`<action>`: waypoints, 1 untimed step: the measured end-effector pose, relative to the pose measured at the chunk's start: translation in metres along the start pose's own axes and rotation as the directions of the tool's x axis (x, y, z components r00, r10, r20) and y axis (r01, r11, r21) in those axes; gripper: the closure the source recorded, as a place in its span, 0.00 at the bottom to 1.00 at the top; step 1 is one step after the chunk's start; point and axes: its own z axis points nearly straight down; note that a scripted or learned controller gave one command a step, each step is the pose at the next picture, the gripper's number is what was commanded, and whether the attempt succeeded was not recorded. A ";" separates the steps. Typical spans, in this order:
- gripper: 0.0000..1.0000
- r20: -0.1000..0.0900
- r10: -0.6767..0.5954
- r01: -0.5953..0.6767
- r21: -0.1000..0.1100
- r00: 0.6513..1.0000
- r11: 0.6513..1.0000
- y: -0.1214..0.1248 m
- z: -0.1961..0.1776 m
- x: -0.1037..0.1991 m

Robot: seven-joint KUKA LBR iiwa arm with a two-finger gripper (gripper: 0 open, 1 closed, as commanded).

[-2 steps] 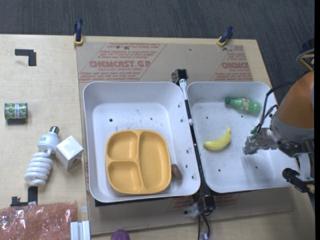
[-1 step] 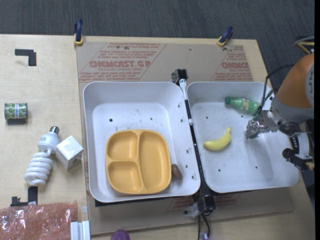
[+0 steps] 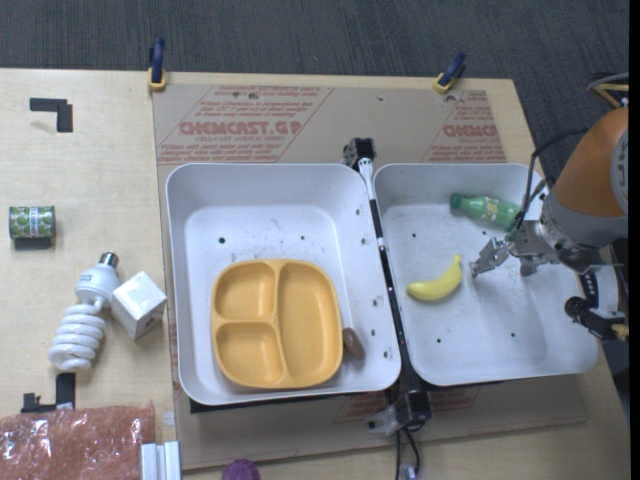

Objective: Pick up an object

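Observation:
In the right bin (image 3: 480, 353) a yellow banana (image 3: 437, 283) lies near the left wall, and a green bottle (image 3: 485, 208) lies on its side near the far wall. My gripper (image 3: 489, 258) hangs inside this bin, just right of the banana and below the bottle, with nothing visibly between its fingers. The arm's orange band (image 3: 595, 173) rises at the right edge of the view. In the left bin (image 3: 190, 268) sits a yellow divided plate (image 3: 277, 322) with a small brown object (image 3: 353, 344) at its right rim.
On the bench left of the bins lie a white spiral light bulb (image 3: 82, 315), a small white box (image 3: 139, 303), a green can (image 3: 32, 223) and a pink mesh bag (image 3: 75, 443). A black divider (image 3: 377, 238) runs between the bins.

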 end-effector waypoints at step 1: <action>0.00 -0.001 0.004 -0.004 0.001 1.000 1.000 -0.070 0.000 0.055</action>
